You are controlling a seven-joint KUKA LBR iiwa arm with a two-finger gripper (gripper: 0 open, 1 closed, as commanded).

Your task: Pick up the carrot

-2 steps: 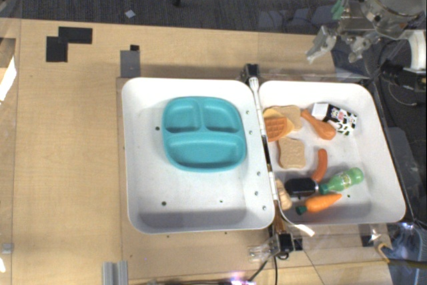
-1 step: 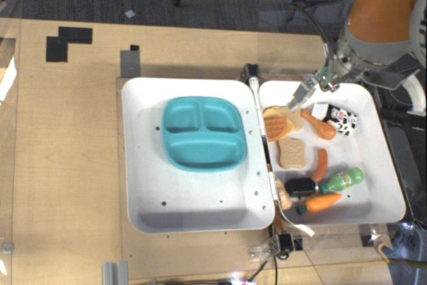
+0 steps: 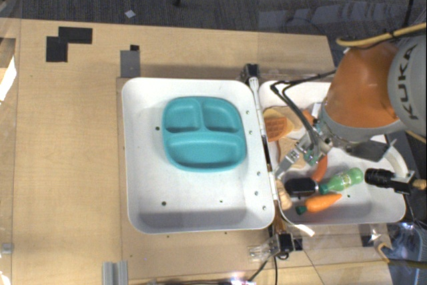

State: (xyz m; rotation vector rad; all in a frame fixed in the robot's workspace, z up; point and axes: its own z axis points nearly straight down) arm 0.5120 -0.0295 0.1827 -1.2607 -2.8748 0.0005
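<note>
We see the claw [image 3: 301, 155] hanging in the right bin [image 3: 383, 210], the carrot [image 3: 325, 203] just nearer; its grip we cannot tell.

Teal divided plate [image 3: 202, 132] in left bin [image 3: 143, 210]; green bottle [image 3: 343, 179] in right.

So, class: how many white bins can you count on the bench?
2. The left bin holds a teal divided plate. The right bin lies under the arm, holding the carrot and other items; some may be hidden beneath the arm.
</note>
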